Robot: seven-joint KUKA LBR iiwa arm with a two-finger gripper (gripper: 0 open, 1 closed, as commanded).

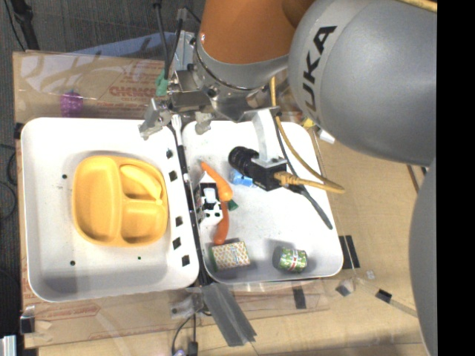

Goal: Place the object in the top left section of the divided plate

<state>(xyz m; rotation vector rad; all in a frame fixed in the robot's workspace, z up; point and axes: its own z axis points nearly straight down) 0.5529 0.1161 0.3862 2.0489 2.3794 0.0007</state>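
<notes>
In the right bin (326,228), a slim curved orange carrot (220,202).

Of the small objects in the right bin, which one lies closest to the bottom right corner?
The green can. It lies on its side near that corner, apart from the others; the patterned block sits left of it, the orange carrot farther up.

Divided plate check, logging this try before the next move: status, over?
Gripper over the bins' far edge, nothing seen in it. Yellow divided plate in left bin, bare. Carrot, green can, patterned block in right bin.
</notes>
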